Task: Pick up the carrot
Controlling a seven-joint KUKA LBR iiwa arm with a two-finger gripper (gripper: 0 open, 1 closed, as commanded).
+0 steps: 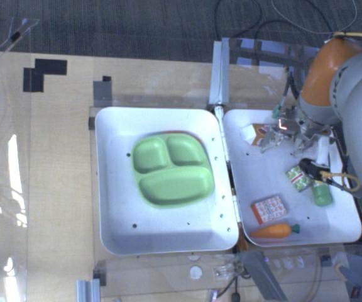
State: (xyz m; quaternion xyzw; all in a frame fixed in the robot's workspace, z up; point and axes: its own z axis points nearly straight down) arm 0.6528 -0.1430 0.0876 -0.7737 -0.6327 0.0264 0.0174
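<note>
Grey arm with orange band (338, 74) reaching in over right white bin's (244, 168) far side; two-finger gripper (286, 137) spread, pinching nothing. Orange carrot with green tip (274, 231) lying against near wall, well apart. Likely trouble: wall blocking a finger, carrot rolling free.

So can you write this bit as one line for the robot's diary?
hand: above right bin's far end | carrot: near edge, untouched | green tray: left bin

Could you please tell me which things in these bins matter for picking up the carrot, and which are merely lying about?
For the job:
carrot, near the front edge of the right bin
pincer, at the far end of that bin

Lying about:
green divided plate in the left bin
red patterned box
green and white packet
green bottle
</note>
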